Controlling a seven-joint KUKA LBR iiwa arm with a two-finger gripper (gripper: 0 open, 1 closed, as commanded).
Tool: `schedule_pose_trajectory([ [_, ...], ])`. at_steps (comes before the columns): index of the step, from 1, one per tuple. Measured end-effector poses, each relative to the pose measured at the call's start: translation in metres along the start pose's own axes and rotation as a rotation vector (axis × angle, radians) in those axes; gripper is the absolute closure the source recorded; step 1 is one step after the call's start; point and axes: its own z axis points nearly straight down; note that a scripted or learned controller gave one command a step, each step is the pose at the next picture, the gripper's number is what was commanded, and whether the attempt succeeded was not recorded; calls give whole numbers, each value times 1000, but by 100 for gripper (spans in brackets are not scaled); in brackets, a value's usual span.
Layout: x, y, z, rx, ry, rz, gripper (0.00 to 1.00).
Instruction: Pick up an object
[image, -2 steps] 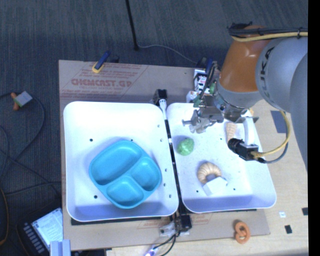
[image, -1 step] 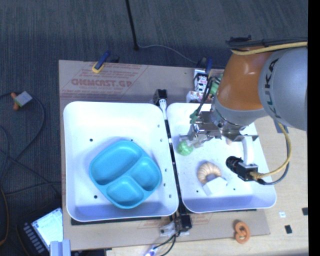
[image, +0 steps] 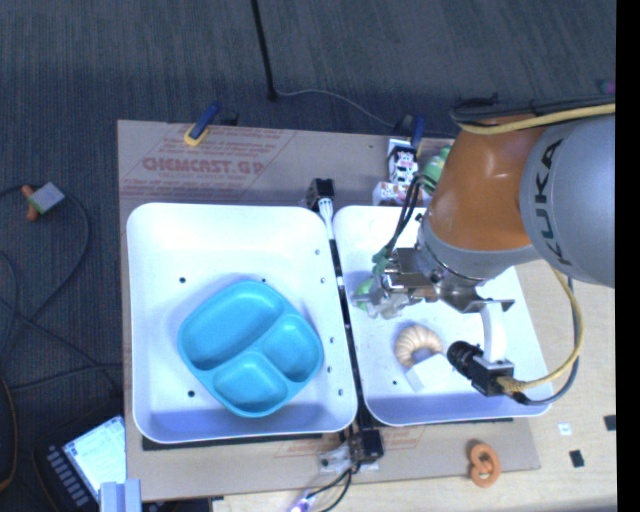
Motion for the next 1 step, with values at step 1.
schedule_pose_trajectory([
  [1,33,-10,12,0,-1,1,100],
])
